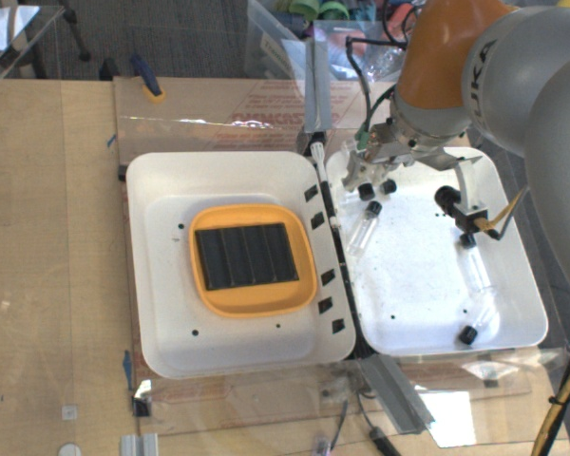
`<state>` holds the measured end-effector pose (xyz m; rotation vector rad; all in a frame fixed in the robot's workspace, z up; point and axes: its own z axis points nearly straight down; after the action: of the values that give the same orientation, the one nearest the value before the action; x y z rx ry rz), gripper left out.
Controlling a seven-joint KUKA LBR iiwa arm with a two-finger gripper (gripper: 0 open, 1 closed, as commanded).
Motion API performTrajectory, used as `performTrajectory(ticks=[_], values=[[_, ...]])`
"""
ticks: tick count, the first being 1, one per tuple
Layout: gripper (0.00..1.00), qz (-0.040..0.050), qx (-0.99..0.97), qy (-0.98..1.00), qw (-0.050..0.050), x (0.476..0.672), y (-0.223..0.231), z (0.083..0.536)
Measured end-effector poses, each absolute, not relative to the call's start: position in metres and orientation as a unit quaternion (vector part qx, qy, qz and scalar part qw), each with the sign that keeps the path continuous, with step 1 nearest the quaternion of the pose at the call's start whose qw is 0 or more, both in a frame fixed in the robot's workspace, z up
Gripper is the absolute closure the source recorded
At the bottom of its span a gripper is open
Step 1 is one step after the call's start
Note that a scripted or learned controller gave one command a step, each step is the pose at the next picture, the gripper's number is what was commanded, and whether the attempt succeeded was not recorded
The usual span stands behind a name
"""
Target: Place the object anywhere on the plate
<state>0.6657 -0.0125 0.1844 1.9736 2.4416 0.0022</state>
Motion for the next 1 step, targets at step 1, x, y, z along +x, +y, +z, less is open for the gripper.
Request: performTrajectory(ticks=[1], values=[[1.00,0.0009,0.606,0.795,0.001,0.6559,0.0524,0.2049]])
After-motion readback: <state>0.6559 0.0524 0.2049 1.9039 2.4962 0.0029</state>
